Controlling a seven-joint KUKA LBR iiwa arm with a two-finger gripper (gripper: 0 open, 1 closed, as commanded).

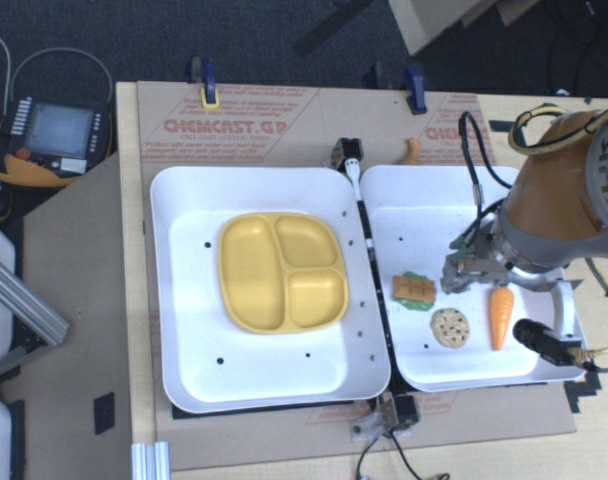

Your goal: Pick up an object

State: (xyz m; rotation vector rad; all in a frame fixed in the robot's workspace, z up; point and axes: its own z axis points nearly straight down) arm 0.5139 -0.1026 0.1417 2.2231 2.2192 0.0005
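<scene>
Camera view: gripper (462, 271) hangs over the right bin (424, 368), its state impossible to tell. Carrot (500, 315) lies just right of it, cookie (450, 327) just below.

Floor: dark carpet (234, 18).
Bench: brown board (144, 268), blue clamps (208, 73) on its far edge.
Left: handheld screen (54, 133) on the floor.
</scene>
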